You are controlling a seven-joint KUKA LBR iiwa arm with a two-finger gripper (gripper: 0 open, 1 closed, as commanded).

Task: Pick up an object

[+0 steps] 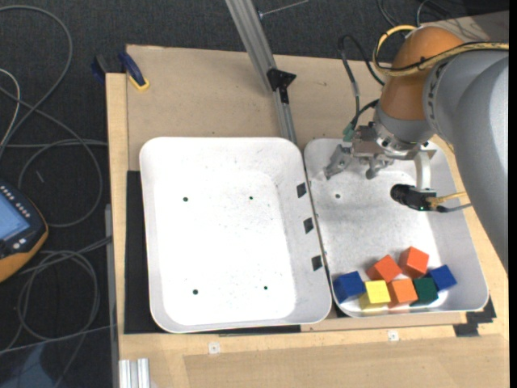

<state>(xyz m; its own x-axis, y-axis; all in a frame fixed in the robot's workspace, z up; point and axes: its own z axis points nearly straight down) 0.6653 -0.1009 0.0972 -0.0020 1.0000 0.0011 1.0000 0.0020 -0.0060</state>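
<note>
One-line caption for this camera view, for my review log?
End effector hovers over the right bin's far end, apart from the coloured blocks clustered at its near edge.

A robotics lab; plywood bench on dark carpet, loose cables, a teach pendant.

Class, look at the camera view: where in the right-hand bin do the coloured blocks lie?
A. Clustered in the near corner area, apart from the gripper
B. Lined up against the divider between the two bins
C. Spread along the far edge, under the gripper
A: the coloured blocks sit bunched at the near end of the right-hand bin, while the gripper hangs over its far end.
</note>
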